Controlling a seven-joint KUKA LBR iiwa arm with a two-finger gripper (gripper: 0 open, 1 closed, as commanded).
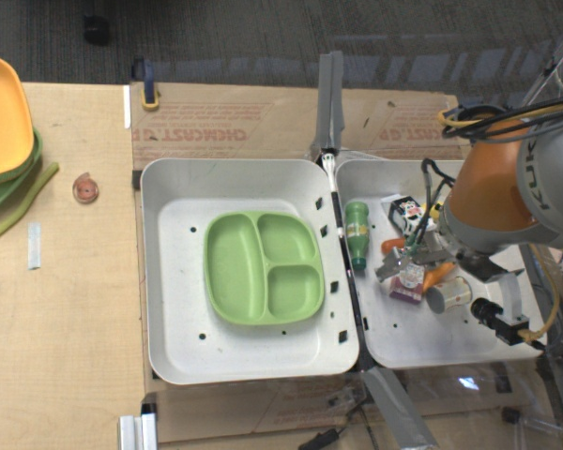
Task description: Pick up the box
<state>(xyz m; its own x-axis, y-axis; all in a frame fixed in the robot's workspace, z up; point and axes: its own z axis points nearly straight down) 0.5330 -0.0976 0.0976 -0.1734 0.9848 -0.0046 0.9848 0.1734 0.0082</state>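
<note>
Starting at the left, a stack of orange and green plates is sitting on the wooden bench, cut off by the frame edge, with a small pinkish round thing lying just beside it. The left bin is holding a green divided tray, lying flat and well apart from the work. Across the divider, in the right bin, a green bottle is lying lengthwise along the left wall. Near it a clutter of small items is bunching together: something orange, a white packet with dark print, a pale cylinder, and a small clear-and-purple box, which I am taking to be the task's thing, though its shape is hard to read at this size. The gripper is reaching down into that clutter, just above the box, while the arm is looming over the bin's right half and hiding whatever lies beneath it. How the claw is set I cannot tell; the tips are merging with the clutter. My judgement: the reach-and-descend step is in hand, with no lift begun. The next move is calling for a clean closure on the box alone, without catching the orange item or the cylinder touching it.
</note>
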